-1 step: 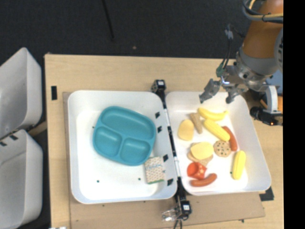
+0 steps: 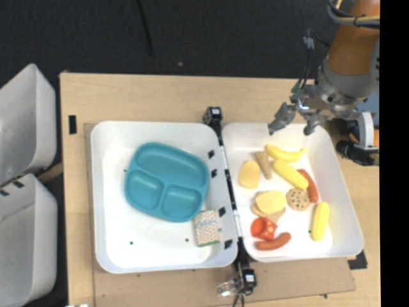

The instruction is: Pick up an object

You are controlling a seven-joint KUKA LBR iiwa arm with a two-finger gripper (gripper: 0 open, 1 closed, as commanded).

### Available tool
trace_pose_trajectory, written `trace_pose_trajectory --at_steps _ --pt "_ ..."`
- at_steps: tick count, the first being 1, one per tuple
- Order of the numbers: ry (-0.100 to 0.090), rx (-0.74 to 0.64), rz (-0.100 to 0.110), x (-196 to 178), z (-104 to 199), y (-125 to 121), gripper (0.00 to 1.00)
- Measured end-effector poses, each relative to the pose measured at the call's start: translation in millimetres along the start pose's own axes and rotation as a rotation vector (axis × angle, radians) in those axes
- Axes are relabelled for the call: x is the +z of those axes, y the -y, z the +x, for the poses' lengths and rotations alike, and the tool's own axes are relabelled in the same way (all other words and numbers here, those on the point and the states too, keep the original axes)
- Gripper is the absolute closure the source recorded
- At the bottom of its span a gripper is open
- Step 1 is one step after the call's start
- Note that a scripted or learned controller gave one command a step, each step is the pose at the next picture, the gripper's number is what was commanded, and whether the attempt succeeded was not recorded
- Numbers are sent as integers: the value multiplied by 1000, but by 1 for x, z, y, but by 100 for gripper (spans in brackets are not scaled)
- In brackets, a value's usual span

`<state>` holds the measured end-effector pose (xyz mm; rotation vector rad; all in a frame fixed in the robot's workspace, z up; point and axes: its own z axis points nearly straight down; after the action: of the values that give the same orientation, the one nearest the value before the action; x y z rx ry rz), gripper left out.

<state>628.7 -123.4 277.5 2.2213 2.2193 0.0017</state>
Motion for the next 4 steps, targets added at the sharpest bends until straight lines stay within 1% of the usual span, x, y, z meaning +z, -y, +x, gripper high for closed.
trace_pose_trajectory --at_steps 1,3,4 --pt "1 0 6 63 2 -1 0" --pt "2 4 5 149 -7 -4 0" --pt "2 5 3 178 -8 -4 0"
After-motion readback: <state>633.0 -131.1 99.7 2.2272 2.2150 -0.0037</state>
